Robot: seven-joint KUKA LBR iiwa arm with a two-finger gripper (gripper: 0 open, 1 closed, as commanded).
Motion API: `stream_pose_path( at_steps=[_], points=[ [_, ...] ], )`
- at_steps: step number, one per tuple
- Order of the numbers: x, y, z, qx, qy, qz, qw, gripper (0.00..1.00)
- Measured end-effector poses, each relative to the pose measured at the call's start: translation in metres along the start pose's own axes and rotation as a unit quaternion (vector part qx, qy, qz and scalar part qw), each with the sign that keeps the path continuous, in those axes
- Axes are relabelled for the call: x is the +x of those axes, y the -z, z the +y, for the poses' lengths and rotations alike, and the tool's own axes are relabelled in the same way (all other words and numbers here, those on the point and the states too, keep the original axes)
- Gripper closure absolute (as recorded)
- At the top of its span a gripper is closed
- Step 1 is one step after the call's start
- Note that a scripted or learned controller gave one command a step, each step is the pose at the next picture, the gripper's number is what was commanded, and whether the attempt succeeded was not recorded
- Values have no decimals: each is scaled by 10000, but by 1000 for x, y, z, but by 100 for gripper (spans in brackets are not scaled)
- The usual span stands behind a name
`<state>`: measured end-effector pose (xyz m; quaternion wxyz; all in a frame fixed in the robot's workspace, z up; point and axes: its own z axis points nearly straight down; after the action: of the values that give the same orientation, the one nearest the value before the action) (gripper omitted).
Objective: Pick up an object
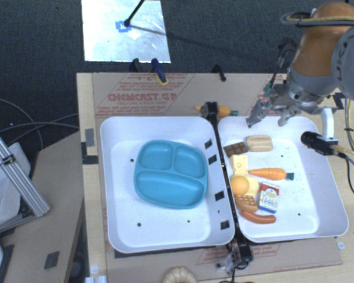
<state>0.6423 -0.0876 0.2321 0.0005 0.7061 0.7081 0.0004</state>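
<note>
My gripper hangs open over the far edge of the right bin, with nothing between its fingers. Just below it lies a tan bread roll, with a brown chocolate bar to its left. Further toward the front are a yellow cheese block, a carrot, an orange ball, a waffle, a small milk carton and a sausage.
The left bin holds a blue divided plate. A yellow-orange object lies behind the bins near the divider. A pale ring sits on the bench front edge.
</note>
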Motion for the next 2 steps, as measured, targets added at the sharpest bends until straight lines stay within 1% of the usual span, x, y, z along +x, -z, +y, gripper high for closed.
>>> stream_pose_path(
  at_steps=[1,2],
  points=[
    [-5,-58,6,15,-7,-1,10000,0],
    [-4,-106,-3,17,-8,1,10000,0]
  ],
)
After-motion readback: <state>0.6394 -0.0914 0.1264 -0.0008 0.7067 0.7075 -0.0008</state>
